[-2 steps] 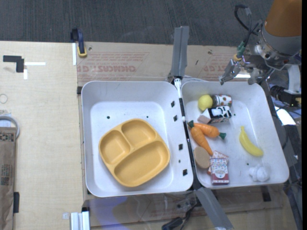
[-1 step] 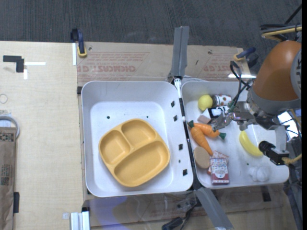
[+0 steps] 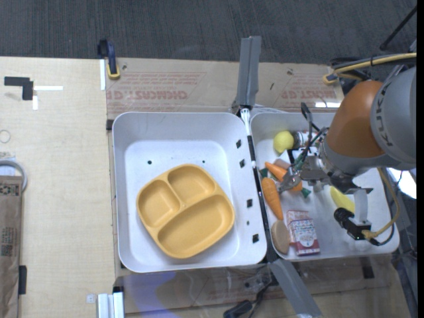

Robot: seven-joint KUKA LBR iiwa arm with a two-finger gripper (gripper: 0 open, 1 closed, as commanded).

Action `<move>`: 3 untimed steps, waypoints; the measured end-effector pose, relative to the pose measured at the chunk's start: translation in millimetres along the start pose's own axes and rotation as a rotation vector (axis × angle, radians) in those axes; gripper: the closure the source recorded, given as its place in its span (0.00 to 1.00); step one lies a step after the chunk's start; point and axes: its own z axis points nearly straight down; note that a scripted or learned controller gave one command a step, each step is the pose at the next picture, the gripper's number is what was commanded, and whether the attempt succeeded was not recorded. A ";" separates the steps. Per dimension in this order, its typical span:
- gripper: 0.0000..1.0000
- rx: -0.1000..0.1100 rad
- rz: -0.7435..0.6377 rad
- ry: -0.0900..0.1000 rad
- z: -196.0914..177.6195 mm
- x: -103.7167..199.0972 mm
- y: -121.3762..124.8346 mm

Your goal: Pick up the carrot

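Clutter: I see a lemon [image 3: 283, 141], a second orange piece [image 3: 276, 170], a carton [image 3: 303, 232] and a banana [image 3: 342, 199] crowding the right bin [image 3: 371, 247].
Carrot [image 3: 271, 197]: right bin, left side, just left of gripper [image 3: 289, 183].
Gripper: can't tell its state.
Left bin [image 3: 132, 138]: yellow plate [image 3: 185, 211].

The yellow divided plate [image 3: 185, 209] looks like smooth matt plastic. Its white bin [image 3: 129, 197] has a faint sheen. The carrot [image 3: 271, 197] seems glossy plastic. Left of that bin, the desk [image 3: 56, 197] reads as pale matt wood.
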 end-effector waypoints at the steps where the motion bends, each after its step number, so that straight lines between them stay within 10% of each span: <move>1: 0.00 0.001 -0.219 0.000 0.1 2.7 44.5; 2: 1.00 0.001 -0.215 0.000 -9.1 1.3 44.6; 3: 1.00 -0.003 -0.292 -0.002 -101.1 40.4 80.2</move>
